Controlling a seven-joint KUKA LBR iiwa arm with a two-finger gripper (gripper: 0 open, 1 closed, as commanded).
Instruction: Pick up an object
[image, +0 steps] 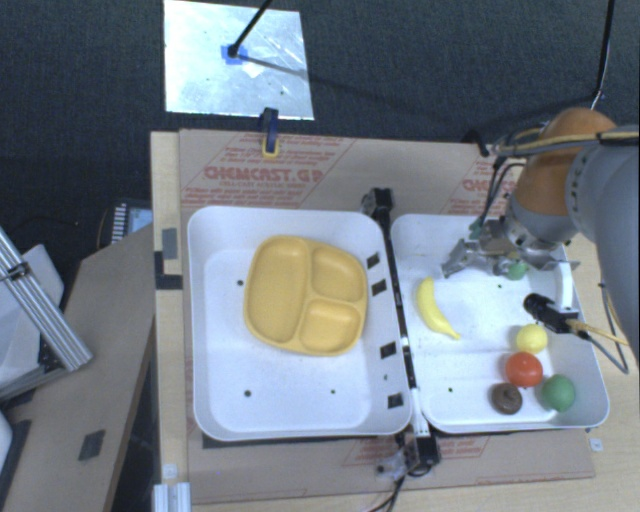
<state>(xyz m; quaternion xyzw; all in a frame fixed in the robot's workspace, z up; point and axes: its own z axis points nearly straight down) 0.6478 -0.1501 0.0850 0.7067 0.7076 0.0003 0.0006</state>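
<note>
The arm (600, 190) enters from the right and the edge of the view cuts it off, so only its grey end part with the orange band can be seen. The wrist covers the far right part of the right bin (460, 372). Just under the wrist lies a small green thing (515, 268); it is partly hidden and I cannot tell what it is, or whether it touches the gripper.

The banana (436, 308) lies in the right bin, near its left wall and about halfway down. Its long axis runs from upper left to lower right in the view, with a light curve. The thin pointed end is at the lower right and the blunter end is at the upper left.

The gripper (468, 258) is over the far part of the right bin, just beyond the upper end of the banana and apart from it. Whether it is wide or narrow I cannot tell, because its metal parts blur together against the white floor. Nothing is clearly held in it.

In the near right corner of the same bin four things are close together: a yellow ball (531, 338), a red ball (523, 369), a green ball (558, 392) and a brown round thing (507, 398). The left bin (205, 340) holds a yellow divided plate (305, 295)
</note>
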